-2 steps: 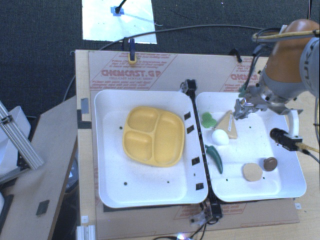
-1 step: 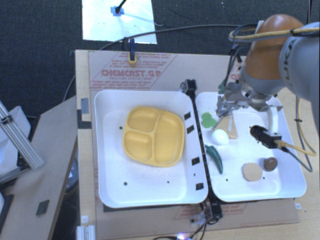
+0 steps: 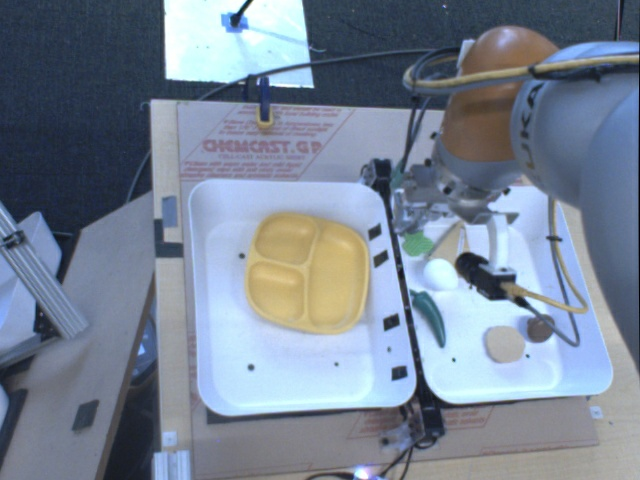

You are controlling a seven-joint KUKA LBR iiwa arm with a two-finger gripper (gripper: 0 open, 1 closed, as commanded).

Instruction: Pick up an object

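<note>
Reaching in from the right, the grey arm lowers its gripper over the right bin; whether the jaws are apart cannot be told. Left of them lies a yellow divided plate. Just below them sit a green pepper, a white egg and a tan disc.

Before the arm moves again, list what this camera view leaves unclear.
- Gripper: the grey arm's wrist covers it, so its state is unreadable.
- Pale green item in the right white bin: partly under the wrist, identity unclear.
- Small dark brown round object: too small to identify.
</note>
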